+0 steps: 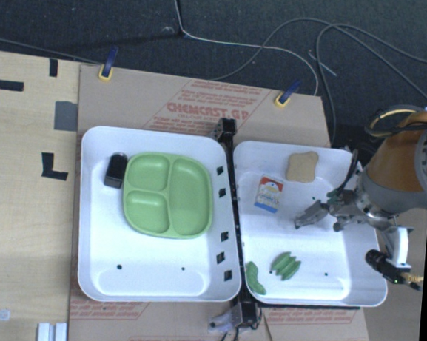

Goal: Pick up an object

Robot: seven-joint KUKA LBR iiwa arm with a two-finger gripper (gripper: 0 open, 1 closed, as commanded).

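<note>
A: What sits in the left white bin point(91, 215)?

B: A light green three-compartment plastic plate point(169, 195), with a small black block point(115, 170) touching its left edge.

A: And right of that plate?

B: The right white bin point(337, 284) holds a tan square sponge-like piece point(302, 166), a small red-and-blue printed card point(268, 194), green pea pods point(285, 266), and the grey two-finger gripper point(318, 216), fingers slightly apart around nothing.

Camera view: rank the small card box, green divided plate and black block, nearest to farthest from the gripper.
From the gripper in the right bin:
1. Small card box, right bin, just to the gripper's left in this view.
2. Green divided plate, middle of the left bin.
3. Black block, left bin, beyond the plate's far edge.
</note>
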